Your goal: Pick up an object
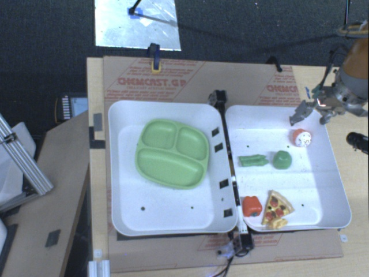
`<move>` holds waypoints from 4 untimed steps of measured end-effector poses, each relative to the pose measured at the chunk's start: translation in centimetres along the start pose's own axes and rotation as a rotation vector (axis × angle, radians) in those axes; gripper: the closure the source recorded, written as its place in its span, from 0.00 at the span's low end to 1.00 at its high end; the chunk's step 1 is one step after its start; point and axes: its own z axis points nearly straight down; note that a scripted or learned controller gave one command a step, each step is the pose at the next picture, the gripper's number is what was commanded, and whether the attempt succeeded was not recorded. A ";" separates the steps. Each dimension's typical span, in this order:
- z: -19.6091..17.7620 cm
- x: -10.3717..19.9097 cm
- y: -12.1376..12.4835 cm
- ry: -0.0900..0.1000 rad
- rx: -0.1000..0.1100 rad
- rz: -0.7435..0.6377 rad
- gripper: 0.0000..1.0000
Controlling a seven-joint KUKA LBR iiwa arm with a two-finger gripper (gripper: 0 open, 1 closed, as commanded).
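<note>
Though above right bin [323, 212], claw [314, 113] open, empty.

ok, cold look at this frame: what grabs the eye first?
The pale green divided plate in the left bin stands out first. Next comes the cluster of toy food in the right bin: a pizza slice and a red piece near the front edge, and a green vegetable, a green round piece and a red-and-white piece further back. The end effector hovers over that bin's far right corner, holding nothing.
</note>
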 end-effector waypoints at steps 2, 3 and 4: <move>8.1 -0.2 0.6 -0.013 -0.029 0.000 0.00; 7.2 -0.1 0.7 -0.011 -0.030 -0.003 1.00; 0.7 -0.3 1.1 -0.002 -0.008 -0.003 1.00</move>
